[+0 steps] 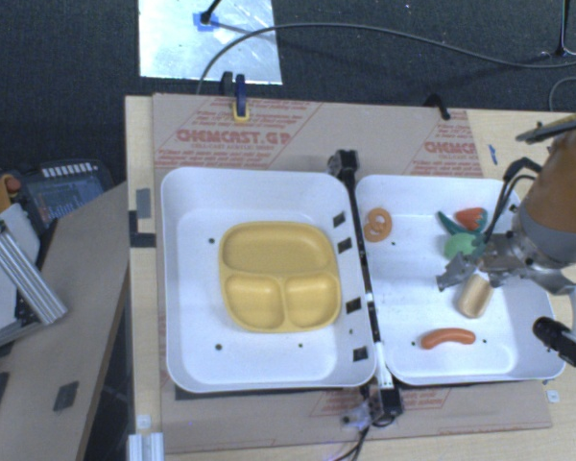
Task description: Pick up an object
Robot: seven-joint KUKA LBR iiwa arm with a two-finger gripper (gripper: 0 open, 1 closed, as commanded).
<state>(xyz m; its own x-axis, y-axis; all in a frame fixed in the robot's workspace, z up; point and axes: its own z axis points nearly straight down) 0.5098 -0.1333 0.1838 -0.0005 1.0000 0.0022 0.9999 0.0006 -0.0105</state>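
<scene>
I see even, fairly bright overhead light. The two white bins [269,185] look nearly washed out, with soft, faint shadows under their rims. A metal sheet [173,27] on the dark floor shows patchy glare. The whole frame looks slightly soft and grainy to me.

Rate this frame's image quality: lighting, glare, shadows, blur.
Camera view: even overhead light, soft shadows along the bin walls; both white bins run bright, near washed out; a shiny sheet at the top glares; the arm at the right edge is slightly blurred; the gripper is too soft to read over the small items; the yellow tray is sharp.
</scene>
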